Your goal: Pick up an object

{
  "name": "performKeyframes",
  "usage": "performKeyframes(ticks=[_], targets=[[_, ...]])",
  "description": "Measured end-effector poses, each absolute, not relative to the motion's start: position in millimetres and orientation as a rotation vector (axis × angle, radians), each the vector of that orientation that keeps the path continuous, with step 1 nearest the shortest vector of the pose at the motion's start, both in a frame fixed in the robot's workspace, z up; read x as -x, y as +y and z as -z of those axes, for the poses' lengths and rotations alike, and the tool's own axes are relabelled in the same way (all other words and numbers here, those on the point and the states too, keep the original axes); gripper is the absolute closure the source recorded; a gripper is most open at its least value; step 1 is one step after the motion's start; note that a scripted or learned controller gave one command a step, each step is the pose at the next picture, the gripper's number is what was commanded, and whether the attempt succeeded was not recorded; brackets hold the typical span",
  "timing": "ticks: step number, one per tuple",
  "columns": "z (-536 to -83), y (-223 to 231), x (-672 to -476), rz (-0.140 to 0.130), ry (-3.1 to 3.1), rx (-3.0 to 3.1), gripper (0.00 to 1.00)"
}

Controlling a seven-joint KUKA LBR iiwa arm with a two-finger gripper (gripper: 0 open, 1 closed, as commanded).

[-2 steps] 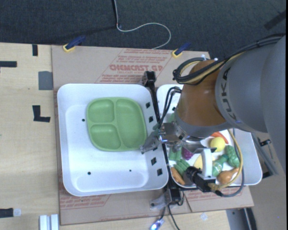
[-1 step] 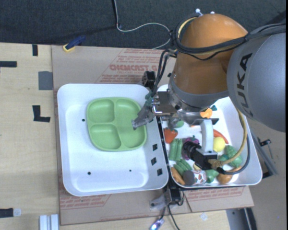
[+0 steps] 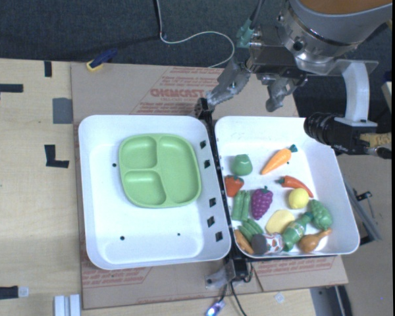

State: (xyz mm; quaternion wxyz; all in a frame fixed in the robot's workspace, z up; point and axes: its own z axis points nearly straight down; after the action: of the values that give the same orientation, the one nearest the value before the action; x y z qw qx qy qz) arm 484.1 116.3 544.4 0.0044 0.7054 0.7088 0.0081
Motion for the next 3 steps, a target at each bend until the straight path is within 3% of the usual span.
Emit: performKeyframes(ticks=[1, 2, 3], targets=[[-472, 193, -482.8, 0.010, 2.233, -2.214, 0.00], [-486, 189, -483.5, 0.005, 2.227, -2.216, 1.00], [-370, 161, -482.4, 0.021, 2.222, -2.228, 1.00]])
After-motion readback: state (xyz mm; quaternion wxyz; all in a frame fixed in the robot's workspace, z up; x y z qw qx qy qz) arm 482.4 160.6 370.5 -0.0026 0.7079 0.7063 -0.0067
